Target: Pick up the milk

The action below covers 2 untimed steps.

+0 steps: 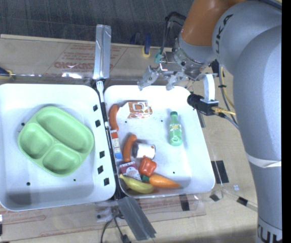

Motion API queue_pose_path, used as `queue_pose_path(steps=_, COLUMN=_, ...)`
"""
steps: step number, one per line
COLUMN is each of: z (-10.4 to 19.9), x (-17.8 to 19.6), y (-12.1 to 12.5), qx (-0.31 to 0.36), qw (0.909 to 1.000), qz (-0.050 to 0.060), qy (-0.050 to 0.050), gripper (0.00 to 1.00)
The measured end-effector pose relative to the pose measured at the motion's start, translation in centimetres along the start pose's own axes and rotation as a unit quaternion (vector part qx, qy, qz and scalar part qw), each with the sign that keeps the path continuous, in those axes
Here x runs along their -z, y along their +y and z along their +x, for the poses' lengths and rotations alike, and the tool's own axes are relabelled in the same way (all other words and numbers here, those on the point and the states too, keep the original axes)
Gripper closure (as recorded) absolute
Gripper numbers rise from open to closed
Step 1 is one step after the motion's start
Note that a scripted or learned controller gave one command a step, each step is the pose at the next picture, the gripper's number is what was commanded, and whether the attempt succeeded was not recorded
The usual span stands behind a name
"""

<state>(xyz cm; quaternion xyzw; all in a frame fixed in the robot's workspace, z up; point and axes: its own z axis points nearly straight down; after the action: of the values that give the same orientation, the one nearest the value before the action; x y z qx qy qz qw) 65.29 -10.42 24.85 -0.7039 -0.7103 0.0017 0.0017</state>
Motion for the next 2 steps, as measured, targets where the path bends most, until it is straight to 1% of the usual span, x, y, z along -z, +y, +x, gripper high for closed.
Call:
queue_pose_path(steps=1, z=-10.7, x=-3.3, y=-0.1, qx=0.022, qw=0.9998, qz=-0.002, qy=0.0, gripper=0.0)
queue_pose_path(steps=2, z=-9.4, x=4.3, y=0.3, qx=0.008, qw=1.0, qz=-0.002, qy=0.0, gripper=0.0)
